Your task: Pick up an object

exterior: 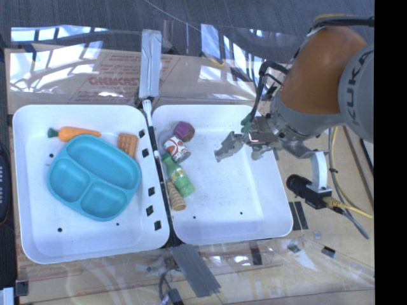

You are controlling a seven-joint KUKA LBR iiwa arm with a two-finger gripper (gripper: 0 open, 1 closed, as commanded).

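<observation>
Nothing is being carried yet, as far as I can see: the tool (224,149) is hanging over bare floor in the middle of the right bin (267,199), and its grey fingers are ending above white plastic with no object between them. From here I cannot tell how far apart they are standing. The arm (318,75) is reaching in from the right, its orange band bulking over the bin's far right corner. The things it could take are lying well apart from it, crowded along the left wall of that bin: a purple piece (184,131) farthest from me, a small red-and-white can (176,149) just nearer, then a green bottle (179,177) and a waffle cone (176,199) beside it. In the left bin (32,221) a blue divided plate (94,176) is taking up most of the floor, with a carrot (76,133) at its far edge and a tan wafer (128,144) by the divider. So I am judging the pick as hardly begun: choosing one item, moving left over it, dropping, closing and lifting are all still waiting to be done.
</observation>
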